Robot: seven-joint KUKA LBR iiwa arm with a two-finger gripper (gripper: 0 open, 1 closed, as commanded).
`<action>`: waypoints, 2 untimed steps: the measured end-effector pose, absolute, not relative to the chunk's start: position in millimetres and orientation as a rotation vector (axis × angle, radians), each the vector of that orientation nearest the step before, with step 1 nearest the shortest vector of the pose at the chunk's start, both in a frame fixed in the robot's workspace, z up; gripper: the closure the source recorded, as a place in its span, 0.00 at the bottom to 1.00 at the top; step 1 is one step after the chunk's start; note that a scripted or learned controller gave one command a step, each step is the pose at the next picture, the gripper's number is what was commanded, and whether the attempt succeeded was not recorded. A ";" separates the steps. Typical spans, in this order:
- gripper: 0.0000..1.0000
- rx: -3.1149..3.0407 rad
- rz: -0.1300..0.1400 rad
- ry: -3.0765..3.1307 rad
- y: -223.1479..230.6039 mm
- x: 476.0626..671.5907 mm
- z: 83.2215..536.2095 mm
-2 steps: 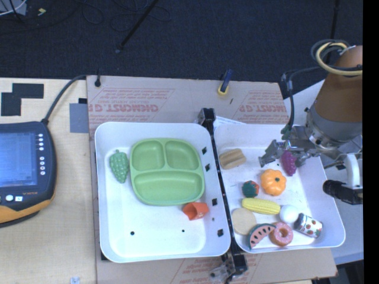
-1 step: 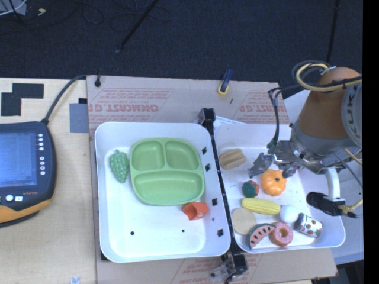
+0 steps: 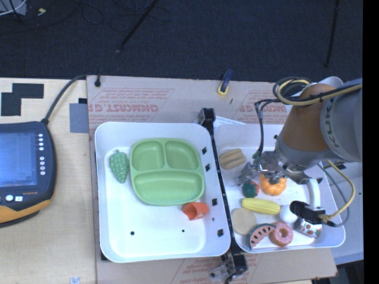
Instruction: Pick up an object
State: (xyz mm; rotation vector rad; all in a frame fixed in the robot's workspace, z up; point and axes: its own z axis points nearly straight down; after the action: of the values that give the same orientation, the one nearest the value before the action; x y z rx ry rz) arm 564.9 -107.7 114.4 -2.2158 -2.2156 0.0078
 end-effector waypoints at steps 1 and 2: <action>0.00 -2.226 -0.005 -2.222 -108.7 568.3 114.4; 1.00 -2.223 0.007 -2.211 -109.6 566.3 117.8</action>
State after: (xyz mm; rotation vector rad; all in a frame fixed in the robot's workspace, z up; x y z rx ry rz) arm 566.3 -109.6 117.8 -2.2232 -2.2105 0.0073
